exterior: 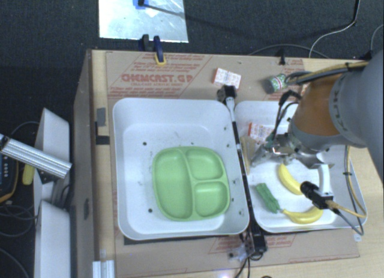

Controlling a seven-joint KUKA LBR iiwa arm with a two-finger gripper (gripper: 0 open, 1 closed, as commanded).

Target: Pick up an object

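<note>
I hang low in the right shallow white bin, above two yellow plastic bananas and a small green block. Whether my jaws are open, I cannot tell. I should centre over one banana, clear of the bin wall.

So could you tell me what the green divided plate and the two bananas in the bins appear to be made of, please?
The green divided plate looks like moulded plastic: one even pale green, smooth, with soft rounded compartment ridges and a slight sheen. The upper banana and the lower banana are uniformly bright yellow and unblemished, which suggests plastic toy fruit, though real fruit cannot be ruled out from this view.
</note>
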